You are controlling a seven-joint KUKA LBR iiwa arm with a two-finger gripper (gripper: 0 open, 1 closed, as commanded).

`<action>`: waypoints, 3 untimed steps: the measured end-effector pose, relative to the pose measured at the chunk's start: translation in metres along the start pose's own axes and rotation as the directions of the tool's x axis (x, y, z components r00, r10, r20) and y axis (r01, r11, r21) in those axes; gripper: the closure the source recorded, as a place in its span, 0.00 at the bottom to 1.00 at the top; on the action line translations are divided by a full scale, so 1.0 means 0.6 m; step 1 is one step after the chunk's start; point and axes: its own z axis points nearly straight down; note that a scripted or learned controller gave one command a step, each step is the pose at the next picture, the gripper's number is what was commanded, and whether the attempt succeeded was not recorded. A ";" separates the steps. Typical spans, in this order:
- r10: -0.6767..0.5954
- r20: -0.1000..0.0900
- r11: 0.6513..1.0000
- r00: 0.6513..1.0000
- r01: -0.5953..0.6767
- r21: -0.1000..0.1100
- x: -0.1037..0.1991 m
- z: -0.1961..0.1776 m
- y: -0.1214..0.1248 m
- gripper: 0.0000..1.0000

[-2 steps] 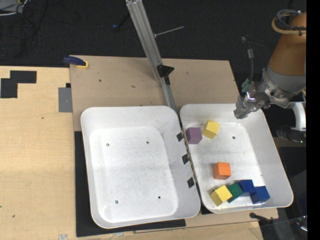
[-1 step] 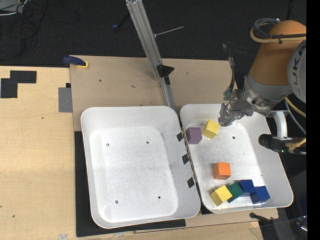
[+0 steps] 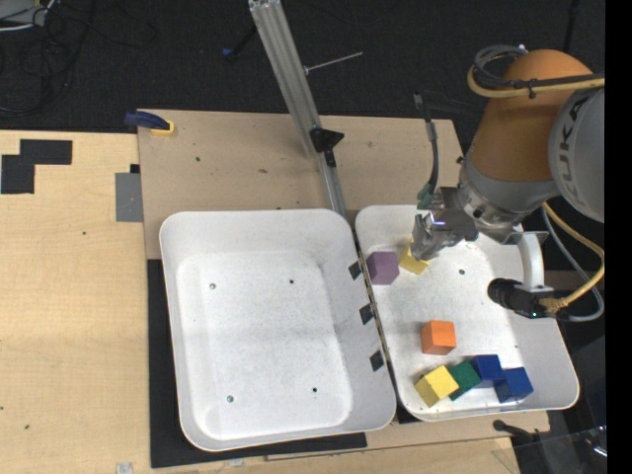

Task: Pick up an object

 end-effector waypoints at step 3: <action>0.000 0.001 1.000 1.000 0.000 0.003 0.225 0.024 -0.113 1.00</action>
